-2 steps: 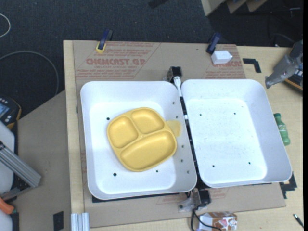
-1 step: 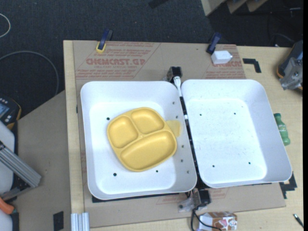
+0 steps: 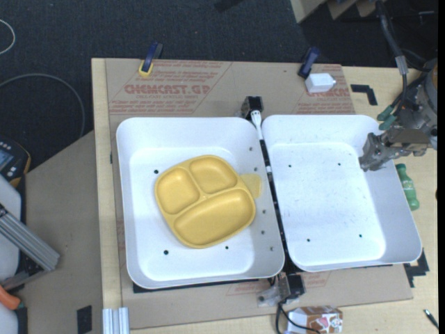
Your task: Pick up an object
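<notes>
Yellow divided plate [image 3: 205, 200] in left bin [image 3: 132, 186] — long axis diagonal, lower-right.

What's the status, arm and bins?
Gripper low over right bin's right edge, nothing seen in it. Yellow divided plate lying in left bin, untouched. Green object beside gripper.

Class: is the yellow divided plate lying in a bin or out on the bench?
In: the yellow divided plate lies flat inside the left bin.
</notes>
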Robot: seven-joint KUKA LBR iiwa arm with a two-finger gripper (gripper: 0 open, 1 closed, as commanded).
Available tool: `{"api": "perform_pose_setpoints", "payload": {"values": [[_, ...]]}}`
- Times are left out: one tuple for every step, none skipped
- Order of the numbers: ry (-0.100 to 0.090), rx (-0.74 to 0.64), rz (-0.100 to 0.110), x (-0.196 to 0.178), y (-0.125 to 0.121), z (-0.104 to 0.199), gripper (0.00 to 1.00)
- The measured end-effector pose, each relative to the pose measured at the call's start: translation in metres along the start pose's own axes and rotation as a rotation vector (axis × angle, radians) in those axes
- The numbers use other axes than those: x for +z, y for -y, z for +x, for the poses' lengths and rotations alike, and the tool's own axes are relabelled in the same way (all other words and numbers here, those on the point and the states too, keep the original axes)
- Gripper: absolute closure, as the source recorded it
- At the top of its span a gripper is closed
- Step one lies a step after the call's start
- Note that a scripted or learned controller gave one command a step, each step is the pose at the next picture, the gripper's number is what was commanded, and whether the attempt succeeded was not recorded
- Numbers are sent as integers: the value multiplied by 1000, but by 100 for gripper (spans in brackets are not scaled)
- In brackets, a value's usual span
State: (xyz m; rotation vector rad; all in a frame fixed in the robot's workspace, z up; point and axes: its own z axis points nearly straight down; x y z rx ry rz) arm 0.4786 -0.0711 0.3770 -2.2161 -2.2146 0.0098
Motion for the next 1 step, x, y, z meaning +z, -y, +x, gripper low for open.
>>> {"api": "perform_pose_setpoints", "payload": {"values": [[0, -13, -6, 11, 0, 106, 100]]}}
